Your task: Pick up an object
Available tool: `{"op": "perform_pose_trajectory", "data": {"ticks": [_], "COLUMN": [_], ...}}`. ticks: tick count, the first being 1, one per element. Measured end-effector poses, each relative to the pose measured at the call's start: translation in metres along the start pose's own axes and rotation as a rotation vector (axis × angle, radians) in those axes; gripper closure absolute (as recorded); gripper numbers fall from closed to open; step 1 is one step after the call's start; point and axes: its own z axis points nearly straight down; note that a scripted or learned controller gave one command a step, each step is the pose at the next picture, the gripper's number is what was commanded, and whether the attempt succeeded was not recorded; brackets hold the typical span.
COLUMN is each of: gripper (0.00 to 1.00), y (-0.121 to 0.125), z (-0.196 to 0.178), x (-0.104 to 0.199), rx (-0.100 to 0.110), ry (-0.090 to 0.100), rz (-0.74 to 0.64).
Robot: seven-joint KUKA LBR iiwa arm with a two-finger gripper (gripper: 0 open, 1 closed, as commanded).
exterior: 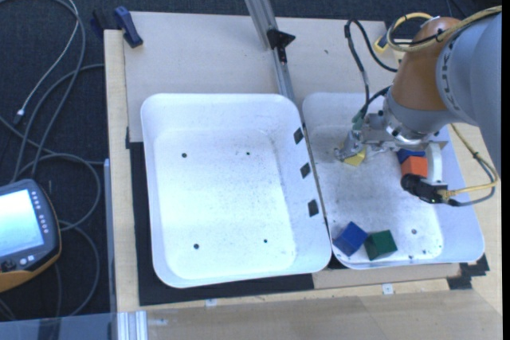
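over the right bin (454, 247), the gripper (351, 149) hangs low with a small yellow object (355, 158) right at its tip; whether it is actually pinched there cannot be told. the yellow piece is too small to read its long axis. a blue block (349, 238) and a green block (381, 244) lie side by side near the bin's front edge, well apart from the gripper. an orange block (413, 166) sits just under the arm's wrist. the bench is pale wood on dark carpet.

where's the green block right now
The green block lies near the front edge of the right bin, right beside the blue block and well below the gripper.
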Motion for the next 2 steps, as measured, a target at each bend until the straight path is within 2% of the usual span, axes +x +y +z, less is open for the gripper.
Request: {"op": "perform_pose_trajectory", "data": {"ticks": [1, 2], "gripper": [1.0, 1.0], "y": [0.008, -0.013], "z": [-0.105, -0.099], "x": [0.095, 0.156], "rx": [-0.011, 0.002], "ry": [0.005, 0.005], "rz": [-0.013, -0.012]}}
